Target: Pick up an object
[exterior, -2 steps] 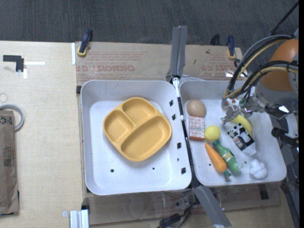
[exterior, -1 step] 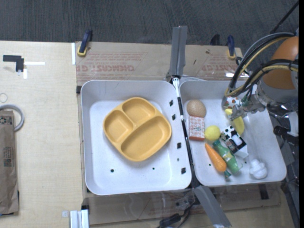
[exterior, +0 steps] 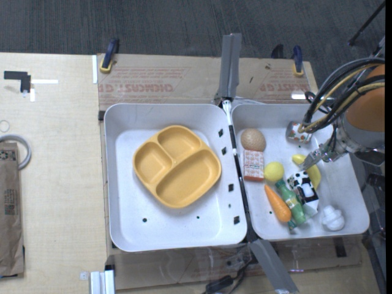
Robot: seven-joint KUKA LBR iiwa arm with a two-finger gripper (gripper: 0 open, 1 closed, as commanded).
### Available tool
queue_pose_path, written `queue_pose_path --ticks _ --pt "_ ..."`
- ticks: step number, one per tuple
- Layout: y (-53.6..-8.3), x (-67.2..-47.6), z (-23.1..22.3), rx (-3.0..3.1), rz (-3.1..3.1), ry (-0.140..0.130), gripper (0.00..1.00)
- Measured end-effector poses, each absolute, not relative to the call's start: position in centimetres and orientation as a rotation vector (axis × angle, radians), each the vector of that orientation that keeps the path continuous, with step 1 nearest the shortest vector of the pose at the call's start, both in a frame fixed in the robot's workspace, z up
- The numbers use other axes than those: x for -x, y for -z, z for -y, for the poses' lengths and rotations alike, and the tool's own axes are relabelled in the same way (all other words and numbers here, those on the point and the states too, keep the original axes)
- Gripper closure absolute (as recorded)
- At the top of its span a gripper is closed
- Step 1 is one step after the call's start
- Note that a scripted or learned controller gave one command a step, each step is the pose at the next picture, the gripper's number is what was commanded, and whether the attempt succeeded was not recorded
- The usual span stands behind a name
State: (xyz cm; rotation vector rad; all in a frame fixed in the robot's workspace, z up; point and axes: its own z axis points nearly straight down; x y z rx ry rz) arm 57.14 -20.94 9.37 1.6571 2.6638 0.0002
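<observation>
Gripper [exterior: 312, 158]: poised low over the right bin's [exterior: 352, 171] upper right part, reached in from the right edge; whether the jaws are parted or closed cannot be told, and nothing is seen held between them.
Landmark: the lemon [exterior: 274, 171], mid-bin, is taken as the reference for all places below.
Nearest target: a yellow piece [exterior: 313, 175] lies right of the lemon, just below the gripper and partly hidden by it; a black-and-white toy [exterior: 302, 184] touches it on the lower side.
Other candidates: a brown egg [exterior: 253, 139] up-left of the lemon; a red-and-white pack [exterior: 253, 165] just left of it; a carrot [exterior: 277, 203] and a green bottle [exterior: 293, 207] below it, side by side and touching; a white lump [exterior: 333, 218] well to the lower right.
Step advice: a short, straight descent is judged best, the jaws set across the narrow side of one object only; the crowded carrot-bottle pair is better avoided, since two things may be caught at once.
Small figure [exterior: 297, 131]: up-right of the lemon, near the cables [exterior: 327, 100]; it could be knocked by a sideways sweep.
Edges: the right wall is near the gripper, so little room is left on that side; the divider [exterior: 231, 141] lies left of the lemon beyond the pack.
Open room: bare floor is seen above the lemon, between egg and figure.
Left bin [exterior: 119, 182]: far left of the lemon, bearing a yellow tray [exterior: 177, 165] with free floor all round.
</observation>
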Motion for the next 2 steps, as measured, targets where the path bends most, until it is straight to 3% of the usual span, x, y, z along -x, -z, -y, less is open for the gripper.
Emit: queue_pose_path --ticks 1,2 --pt "-24.5 -59.0 17.7 -1.598 -2.702 0.002 1.0" --pt "-29.6 -59.4 15.8 -1.399 -2.809 0.002 1.0"
